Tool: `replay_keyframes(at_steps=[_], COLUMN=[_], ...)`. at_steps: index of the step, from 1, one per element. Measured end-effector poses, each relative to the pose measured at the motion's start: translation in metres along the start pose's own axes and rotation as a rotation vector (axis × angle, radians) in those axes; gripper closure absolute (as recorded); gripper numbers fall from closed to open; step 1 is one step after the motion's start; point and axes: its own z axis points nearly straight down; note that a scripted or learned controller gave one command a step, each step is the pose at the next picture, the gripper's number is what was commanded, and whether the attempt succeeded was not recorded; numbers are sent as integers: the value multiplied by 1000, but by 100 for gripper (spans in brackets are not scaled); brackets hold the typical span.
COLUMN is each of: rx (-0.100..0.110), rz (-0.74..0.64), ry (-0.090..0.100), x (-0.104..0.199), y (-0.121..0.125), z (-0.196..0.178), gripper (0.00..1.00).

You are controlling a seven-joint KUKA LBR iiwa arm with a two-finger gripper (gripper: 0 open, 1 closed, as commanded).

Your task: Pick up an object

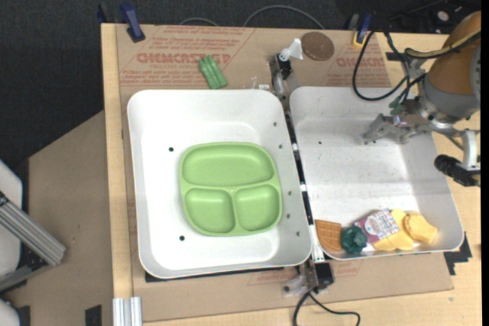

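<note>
I see the gripper low over the right bin, near its far edge, fingers spread with nothing between them. The objects huddle along that bin's near edge. A green tray lies mid left bin.

1. A small heap of toy food lies well below the hand, along the right bin's near edge.
2. A tan waffle piece sits leftmost, flat.
3. A dark green lump touches it.
4. A pink-and-white packet, perhaps a wrapper, lies on yellow pieces.
</note>
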Motion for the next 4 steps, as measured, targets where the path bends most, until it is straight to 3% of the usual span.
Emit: replay_keyframes(at_steps=[1, 2, 3, 4], rx=[21, 3, 4, 19], rz=[0, 0, 2, -1], ry=[12, 1, 1, 11], x=[2, 0, -1, 3], y=[45, 27, -42, 46], z=[2, 1, 0, 2], gripper=[0, 0, 0, 0])
